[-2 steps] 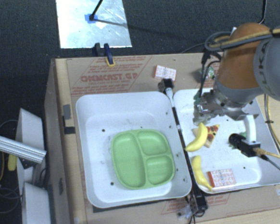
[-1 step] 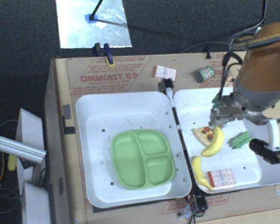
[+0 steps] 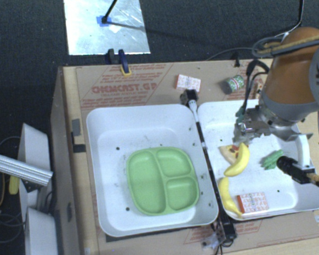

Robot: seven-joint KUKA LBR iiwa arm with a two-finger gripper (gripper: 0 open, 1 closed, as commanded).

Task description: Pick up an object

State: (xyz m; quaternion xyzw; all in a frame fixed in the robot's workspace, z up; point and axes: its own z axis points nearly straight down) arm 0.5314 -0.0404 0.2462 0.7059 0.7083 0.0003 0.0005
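The arm is reaching in from the right, and its hand is hanging over the upper part of the right bin, just above a yellow banana. How far apart its fingers are standing I cannot tell, since the wrist is covering them from this angle; nothing is showing between them.

The nearest candidate for the pick is that banana, which is lying curved beside a pizza-slice toy near the divider between the bins. A second banana is lying lower down, touching a small red-and-white box. A green toy is sitting to the right, apart from the rest.

To do this step well, the hand should probably be coming straight down on the upper banana's middle, with the fingers set across its narrow width rather than along its curve — a rounded, smooth piece is likely to be slipping out otherwise. The slice is touching it, so a skewed descent risks pinching both. The left bin is carrying a green divided plate.
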